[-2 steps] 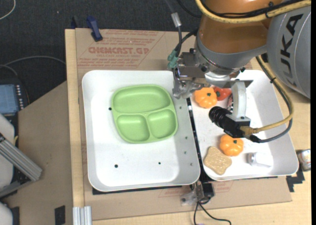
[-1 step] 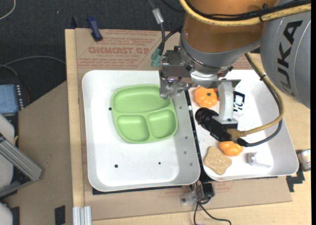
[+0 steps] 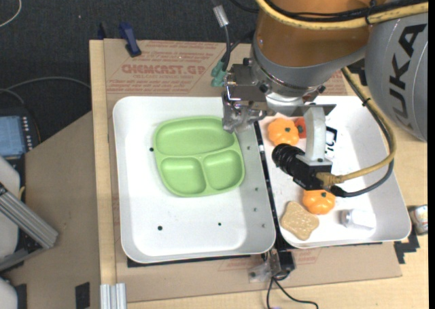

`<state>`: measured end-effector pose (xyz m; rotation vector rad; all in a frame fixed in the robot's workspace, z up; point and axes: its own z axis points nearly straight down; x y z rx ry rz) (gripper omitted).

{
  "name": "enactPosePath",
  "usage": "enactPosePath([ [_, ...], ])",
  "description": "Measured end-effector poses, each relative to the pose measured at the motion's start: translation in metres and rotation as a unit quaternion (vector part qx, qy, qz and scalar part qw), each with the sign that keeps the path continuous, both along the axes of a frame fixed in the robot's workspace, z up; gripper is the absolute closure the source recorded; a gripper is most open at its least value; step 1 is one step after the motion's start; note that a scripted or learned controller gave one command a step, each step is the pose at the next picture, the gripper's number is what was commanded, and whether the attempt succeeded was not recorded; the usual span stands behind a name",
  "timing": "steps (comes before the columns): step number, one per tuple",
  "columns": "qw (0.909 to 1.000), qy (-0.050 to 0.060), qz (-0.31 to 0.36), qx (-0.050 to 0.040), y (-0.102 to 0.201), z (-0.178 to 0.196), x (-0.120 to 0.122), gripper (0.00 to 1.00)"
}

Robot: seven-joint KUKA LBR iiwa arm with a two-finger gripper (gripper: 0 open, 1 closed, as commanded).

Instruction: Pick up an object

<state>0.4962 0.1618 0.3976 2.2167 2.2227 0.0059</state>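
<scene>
Two white bins sit side by side on the surface: left bin [image 3: 136, 226] carries a green divided plate [image 3: 197, 155]; right bin [image 3: 380, 165] holds two small orange pumpkins [image 3: 283, 131], a tan cracker [image 3: 299, 221]. Arm bends low over the divide, wrist down; jaws [image 3: 234, 116] near the plate's corner, state cannot be told.

Dark carpet floor [image 3: 47, 29] surrounds a brown board-topped bench [image 3: 170, 63].

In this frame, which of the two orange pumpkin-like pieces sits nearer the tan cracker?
The lower orange piece, in the right bin, just above the tan cracker. The other orange piece lies further up, beside the arm.
</scene>
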Motion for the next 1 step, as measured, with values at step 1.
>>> enactPosePath([
  [1,1.0000,-0.001,0.001,0.0001,0.0006,0.0102,0.0004,1.00],
])
